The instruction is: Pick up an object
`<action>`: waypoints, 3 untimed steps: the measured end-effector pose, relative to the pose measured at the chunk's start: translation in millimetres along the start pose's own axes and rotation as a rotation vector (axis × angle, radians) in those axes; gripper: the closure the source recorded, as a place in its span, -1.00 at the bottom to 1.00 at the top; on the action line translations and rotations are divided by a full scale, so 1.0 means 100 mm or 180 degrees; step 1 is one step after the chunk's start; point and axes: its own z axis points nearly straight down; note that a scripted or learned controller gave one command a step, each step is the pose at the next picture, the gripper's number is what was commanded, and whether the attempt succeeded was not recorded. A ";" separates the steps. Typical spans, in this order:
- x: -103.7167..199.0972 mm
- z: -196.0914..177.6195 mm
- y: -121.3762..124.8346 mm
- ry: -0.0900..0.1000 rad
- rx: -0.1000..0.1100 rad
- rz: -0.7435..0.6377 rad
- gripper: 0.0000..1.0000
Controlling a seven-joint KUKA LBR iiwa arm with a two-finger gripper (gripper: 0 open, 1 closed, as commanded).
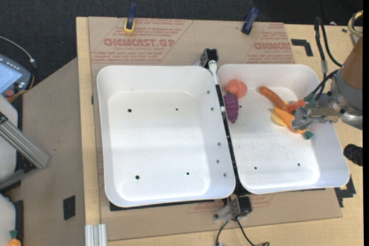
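My jaws (301, 121) down in right bin (277, 173), low over yellow toy (282, 118) beside orange carrot (271, 95). Cannot tell if open or holding. Step: grabbing. Next: squeeze, lift straight up

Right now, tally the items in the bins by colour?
Pink: 1, the ball
Purple: 1, the grape bunch
Orange: 1, the carrot
Yellow-orange: 1, the piece at the gripper
Total: 4, all in the right bin

Grey arm (351, 86) with black cables and a dark metal tool (302, 120).
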 end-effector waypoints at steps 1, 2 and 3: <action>-0.59 0.15 -0.21 -0.0003 0.0019 0.0043 1.00; 0.11 -0.01 -0.16 0.0003 0.0011 0.0006 1.00; 0.40 -0.76 -0.17 -0.0008 -0.0023 0.0011 1.00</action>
